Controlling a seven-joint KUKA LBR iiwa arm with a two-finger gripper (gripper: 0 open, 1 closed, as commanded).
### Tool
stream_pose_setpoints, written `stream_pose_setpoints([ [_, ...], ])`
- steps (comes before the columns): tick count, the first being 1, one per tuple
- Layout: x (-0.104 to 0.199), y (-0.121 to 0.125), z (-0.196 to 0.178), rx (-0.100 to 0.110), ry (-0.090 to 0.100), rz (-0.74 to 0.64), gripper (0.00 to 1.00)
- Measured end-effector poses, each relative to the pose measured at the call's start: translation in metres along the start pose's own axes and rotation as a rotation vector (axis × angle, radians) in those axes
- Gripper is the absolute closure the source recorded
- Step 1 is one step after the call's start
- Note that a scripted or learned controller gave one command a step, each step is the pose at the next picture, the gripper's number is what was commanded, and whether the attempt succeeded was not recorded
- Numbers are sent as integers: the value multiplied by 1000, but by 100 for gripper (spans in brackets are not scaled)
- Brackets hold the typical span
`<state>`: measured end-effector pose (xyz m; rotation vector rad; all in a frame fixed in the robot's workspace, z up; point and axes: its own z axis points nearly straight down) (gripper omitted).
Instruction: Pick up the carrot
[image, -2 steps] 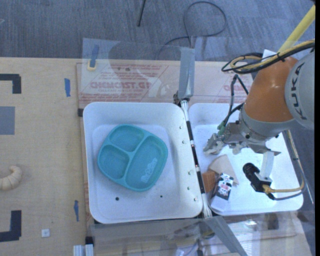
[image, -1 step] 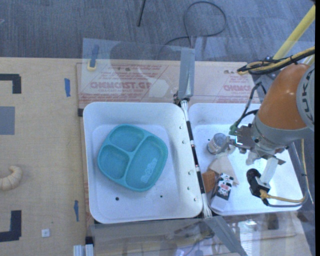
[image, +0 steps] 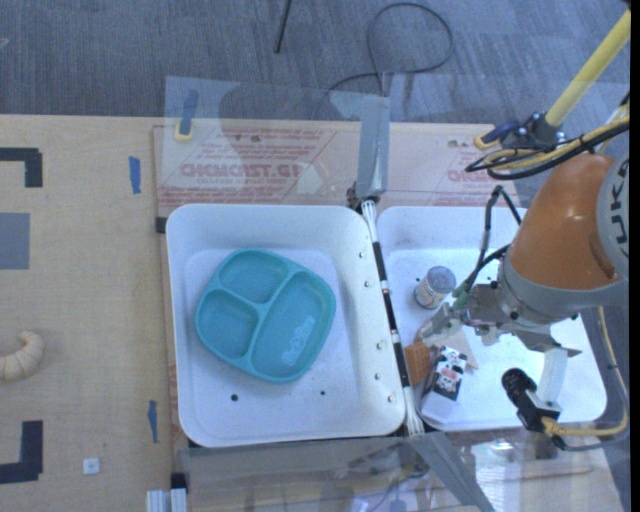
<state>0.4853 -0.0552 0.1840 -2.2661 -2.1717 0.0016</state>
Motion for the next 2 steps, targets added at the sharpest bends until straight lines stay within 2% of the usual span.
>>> stream_pose_setpoints([
  [1,-3,8,0,-1,-1,471,0],
  [2,-61,27,8,-2,-1,517,0],
])
